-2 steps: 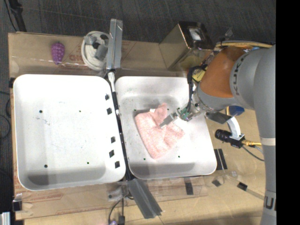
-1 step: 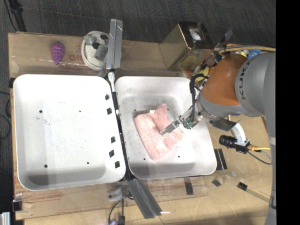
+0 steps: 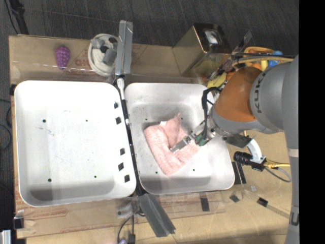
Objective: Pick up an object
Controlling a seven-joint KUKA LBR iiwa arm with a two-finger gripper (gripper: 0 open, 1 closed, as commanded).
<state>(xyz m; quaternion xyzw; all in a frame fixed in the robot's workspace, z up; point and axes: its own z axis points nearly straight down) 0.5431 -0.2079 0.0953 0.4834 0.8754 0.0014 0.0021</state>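
A crumpled pink cloth (image 3: 165, 145) lies in the middle of the right white bin (image 3: 152, 98). The grey arm with its orange band (image 3: 237, 101) reaches in from the right. Its gripper (image 3: 185, 142) is low over the cloth's right side and seems to touch the fabric. The cloth still rests on the bin floor. The wrist body hides part of the gripper from above.
The left white bin (image 3: 30, 100) sits beside the right one, with a grey divider bar (image 3: 124, 50) at the back between them. Behind the bins are a purple toy (image 3: 62, 56), a white roll (image 3: 101, 52) and a brown box (image 3: 200, 44). Cables lie at the right.
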